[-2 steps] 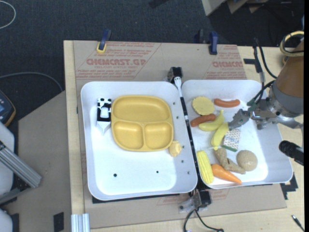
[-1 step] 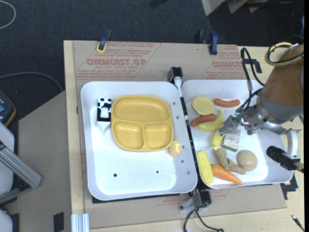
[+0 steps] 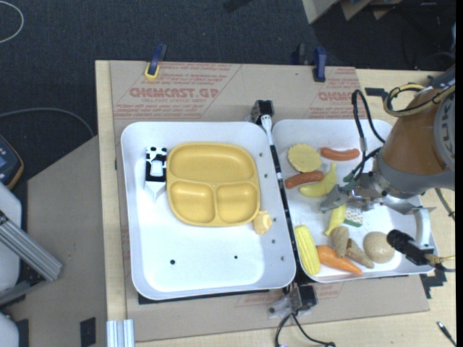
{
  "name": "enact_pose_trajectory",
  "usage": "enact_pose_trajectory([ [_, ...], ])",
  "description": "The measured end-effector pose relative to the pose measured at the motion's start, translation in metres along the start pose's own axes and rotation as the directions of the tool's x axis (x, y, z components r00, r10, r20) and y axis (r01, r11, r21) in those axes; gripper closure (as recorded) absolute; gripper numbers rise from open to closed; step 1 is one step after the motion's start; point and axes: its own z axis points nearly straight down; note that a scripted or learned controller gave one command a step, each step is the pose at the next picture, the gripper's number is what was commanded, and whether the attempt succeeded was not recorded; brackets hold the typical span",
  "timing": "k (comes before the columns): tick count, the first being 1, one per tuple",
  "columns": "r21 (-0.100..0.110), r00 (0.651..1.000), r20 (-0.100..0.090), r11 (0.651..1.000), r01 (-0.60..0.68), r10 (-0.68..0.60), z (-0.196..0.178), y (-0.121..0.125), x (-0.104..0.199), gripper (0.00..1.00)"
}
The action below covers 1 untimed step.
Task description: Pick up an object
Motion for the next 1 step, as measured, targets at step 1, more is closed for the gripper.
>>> enact_pose_trajectory([
  [1,-0.002,1.000,0.005,1.000,-0.001,0.001,0.0098,0.0013,-0.0016,0.00],
])
